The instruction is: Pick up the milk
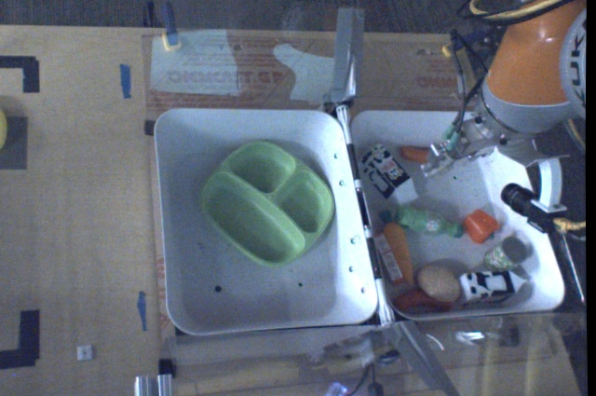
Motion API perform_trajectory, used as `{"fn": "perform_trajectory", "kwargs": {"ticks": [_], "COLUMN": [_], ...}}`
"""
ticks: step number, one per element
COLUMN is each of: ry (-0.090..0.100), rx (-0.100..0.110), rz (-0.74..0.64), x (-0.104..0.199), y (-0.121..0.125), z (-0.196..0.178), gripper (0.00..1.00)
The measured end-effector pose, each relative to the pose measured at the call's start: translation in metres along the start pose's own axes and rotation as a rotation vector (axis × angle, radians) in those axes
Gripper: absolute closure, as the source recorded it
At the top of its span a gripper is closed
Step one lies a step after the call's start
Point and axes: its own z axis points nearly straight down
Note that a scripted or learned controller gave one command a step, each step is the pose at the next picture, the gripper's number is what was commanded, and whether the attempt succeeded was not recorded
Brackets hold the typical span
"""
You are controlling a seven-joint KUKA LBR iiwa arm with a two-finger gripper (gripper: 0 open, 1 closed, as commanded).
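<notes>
Milk: a black-and-white carton (pixel 384 170) lay in the right bin (pixel 549 292), at its upper left corner, just beside the wall shared with the left bin (pixel 186 292).
Second carton: a similar cow-patterned carton (pixel 488 285) lay near the right bin's lower edge, well apart from the first.
Gripper: the gripper (pixel 453 147) hovered over the right bin's upper part, right of the milk.
Fingers: too blurred to tell how far open; nothing seemed held.
Left bin: held a green divided plate (pixel 267 200).
Other items: a carrot (pixel 399 252), a green bottle (pixel 428 222).
</notes>
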Motion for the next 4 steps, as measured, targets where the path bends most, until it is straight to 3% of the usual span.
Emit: {"fn": "perform_trajectory", "kwargs": {"ticks": [1,2,3,4], "ry": [0.003,0.003,0.003,0.004], "rx": [0.003,0.004,0.003,0.004], "rz": [-0.003,-0.095,-0.164,-0.288], "x": [0.064,0.106,0.071,0.133], "y": [-0.009,-0.022,-0.058,-0.074], "z": [-0.026,0.003,-0.024,-0.037], "gripper": [1.00,1.00,1.00,1.00]}}
